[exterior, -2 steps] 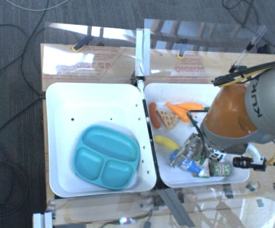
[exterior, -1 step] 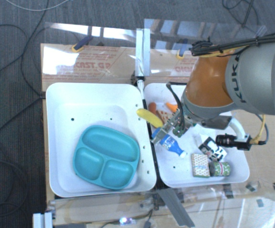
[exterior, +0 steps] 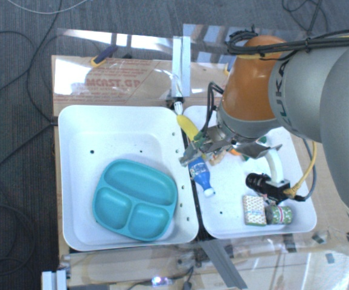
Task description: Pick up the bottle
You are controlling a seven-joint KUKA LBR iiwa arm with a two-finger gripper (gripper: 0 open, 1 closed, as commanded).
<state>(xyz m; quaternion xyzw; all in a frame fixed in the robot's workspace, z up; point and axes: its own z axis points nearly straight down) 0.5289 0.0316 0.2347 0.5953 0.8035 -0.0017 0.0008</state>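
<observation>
Beside the blue bottle [exterior: 202, 178], a yellow banana [exterior: 187, 127] and patterned packet [exterior: 254, 210] (end effector [exterior: 206, 147] state unclear).

Grey arm [exterior: 319, 95], orange band (glossy), black cables

A single fixed camera looks down at a slant from above the surface [exterior: 102, 80], near enough that the left bin [exterior: 78, 132] and right bin [exterior: 235, 222] span most of the frame, while the arm [exterior: 301, 83] enters from the right.
</observation>
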